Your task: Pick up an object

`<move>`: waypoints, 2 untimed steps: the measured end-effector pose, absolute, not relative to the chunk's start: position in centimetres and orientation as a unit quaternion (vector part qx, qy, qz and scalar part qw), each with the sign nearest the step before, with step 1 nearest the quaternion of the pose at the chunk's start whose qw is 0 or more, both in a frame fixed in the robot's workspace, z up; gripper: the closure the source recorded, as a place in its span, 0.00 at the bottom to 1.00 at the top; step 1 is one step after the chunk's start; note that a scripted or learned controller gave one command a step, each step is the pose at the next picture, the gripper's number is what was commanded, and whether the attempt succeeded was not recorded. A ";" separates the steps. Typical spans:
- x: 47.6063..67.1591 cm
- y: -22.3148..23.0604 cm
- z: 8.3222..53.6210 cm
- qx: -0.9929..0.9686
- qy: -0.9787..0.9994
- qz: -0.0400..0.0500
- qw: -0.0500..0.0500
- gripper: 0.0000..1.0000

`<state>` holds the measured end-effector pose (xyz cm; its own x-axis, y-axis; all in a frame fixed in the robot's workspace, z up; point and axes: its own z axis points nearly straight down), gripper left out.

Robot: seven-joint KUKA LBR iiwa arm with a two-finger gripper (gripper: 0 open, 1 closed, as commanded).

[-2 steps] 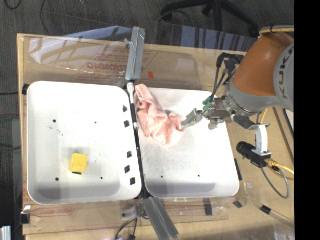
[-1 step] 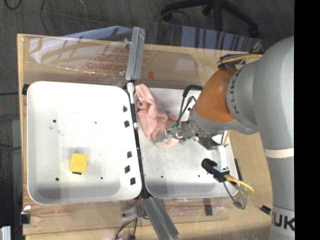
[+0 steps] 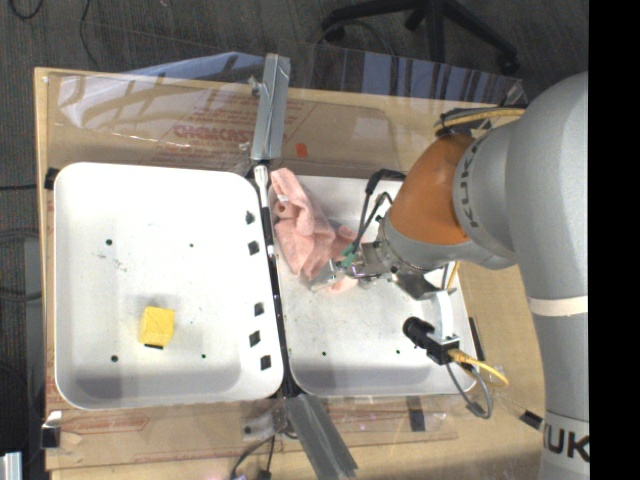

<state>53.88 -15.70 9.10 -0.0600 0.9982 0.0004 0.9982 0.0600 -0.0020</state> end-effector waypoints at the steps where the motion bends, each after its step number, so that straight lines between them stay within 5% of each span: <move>1: 53.9 -15.7 10.0 -0.683 -0.730 0.001 0.002 1.00; 2: 62.0 -7.4 23.5 -0.669 -0.743 0.001 0.001 1.00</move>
